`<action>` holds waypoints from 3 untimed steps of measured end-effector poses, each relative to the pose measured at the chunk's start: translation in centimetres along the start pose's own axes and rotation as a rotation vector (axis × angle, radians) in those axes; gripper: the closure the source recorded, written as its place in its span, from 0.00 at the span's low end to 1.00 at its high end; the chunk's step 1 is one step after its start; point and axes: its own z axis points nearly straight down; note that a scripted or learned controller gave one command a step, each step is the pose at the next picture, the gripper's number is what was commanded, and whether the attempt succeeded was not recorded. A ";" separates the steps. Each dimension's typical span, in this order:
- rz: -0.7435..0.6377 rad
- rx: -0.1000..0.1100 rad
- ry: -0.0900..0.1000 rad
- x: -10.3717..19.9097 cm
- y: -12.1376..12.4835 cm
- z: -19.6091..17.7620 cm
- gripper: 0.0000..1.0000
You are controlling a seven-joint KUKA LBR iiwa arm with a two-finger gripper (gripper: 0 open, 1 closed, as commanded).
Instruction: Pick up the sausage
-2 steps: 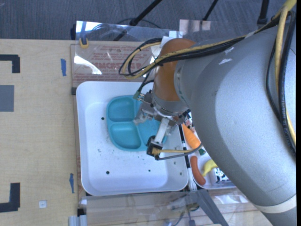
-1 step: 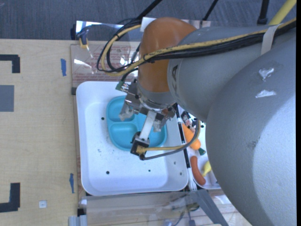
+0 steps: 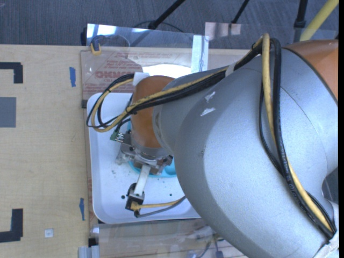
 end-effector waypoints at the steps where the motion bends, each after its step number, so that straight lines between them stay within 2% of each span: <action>1: -0.167 0.014 0.006 -5.1 0.4 -8.7 0.00; 2: -0.320 0.016 -0.010 -4.9 -2.9 -5.0 0.00; 3: -0.317 0.014 -0.009 -4.9 -2.8 -5.9 1.00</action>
